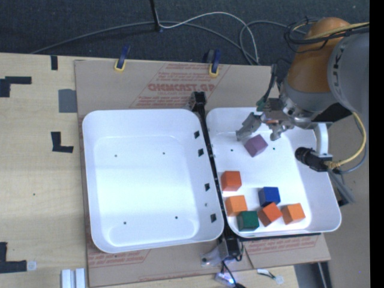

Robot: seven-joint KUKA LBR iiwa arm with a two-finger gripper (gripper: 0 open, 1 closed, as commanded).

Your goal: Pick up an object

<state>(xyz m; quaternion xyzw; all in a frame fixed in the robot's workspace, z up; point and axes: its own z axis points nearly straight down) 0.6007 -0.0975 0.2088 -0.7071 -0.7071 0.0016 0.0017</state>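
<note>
While the gripper [262, 128] hovers, a purple block [256, 144] lies just below.

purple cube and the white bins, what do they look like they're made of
Small purple cube: probably painted wood or foam, given its flat, matte faces without glare.
Two shallow white bins: likely moulded plastic, given their smooth, faintly glossy walls and rounded corners.
</note>
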